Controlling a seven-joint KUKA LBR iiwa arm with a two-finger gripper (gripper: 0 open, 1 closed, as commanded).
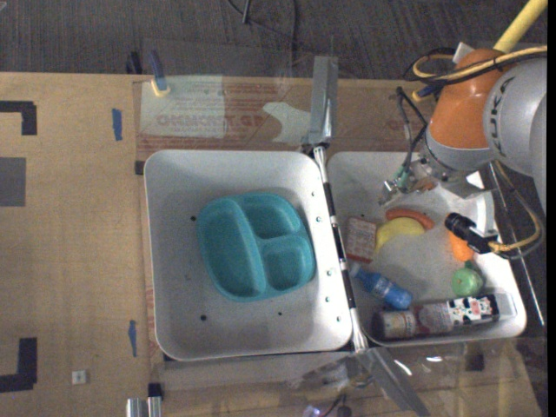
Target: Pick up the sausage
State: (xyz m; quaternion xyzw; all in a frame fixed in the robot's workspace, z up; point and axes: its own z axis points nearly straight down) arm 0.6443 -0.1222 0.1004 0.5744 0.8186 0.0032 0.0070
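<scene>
The sausage [409, 216] is a curved orange-red piece in the right bin [365, 174], lying along the top edge of a yellow toy fruit [398, 232]. My gripper [400, 182] hangs over the upper middle of that bin, just above and slightly left of the sausage. Nothing shows between it and the sausage. The grey arm with its orange band comes in from the upper right.
The right bin also holds a small reddish carton [360, 235], a blue bottle [386, 289], a dark labelled bottle [445, 314] along the front wall, a green fruit [466, 281] and an orange carrot [459, 248]. The left bin [174, 189] holds a teal divided plate [256, 245].
</scene>
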